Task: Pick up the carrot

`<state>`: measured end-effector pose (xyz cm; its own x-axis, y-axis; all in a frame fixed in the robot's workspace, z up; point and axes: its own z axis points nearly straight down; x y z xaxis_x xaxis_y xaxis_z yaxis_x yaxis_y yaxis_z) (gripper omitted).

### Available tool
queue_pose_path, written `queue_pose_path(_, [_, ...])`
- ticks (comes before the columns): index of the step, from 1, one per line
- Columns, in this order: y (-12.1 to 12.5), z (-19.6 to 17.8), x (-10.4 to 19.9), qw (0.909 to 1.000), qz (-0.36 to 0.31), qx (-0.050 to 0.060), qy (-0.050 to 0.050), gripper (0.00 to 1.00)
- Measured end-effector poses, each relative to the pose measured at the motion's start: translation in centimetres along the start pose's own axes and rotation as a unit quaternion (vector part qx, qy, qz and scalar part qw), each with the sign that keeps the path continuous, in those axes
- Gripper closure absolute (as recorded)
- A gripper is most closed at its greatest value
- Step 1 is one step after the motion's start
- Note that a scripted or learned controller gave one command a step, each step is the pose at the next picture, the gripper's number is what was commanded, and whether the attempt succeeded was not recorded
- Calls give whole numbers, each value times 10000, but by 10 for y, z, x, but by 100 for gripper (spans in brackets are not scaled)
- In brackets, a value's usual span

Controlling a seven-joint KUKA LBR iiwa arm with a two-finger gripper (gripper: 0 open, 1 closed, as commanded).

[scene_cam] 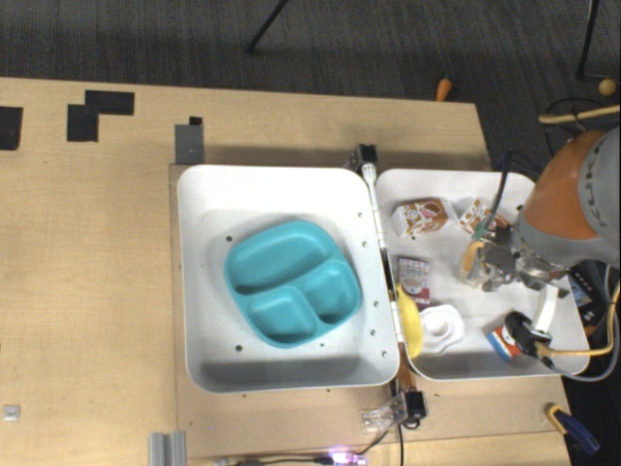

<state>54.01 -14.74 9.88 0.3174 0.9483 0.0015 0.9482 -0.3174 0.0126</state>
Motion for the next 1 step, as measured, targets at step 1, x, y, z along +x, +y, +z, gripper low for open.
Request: queue_pose_path(1, [84,-74,-10,9991,415,5,-11,100])
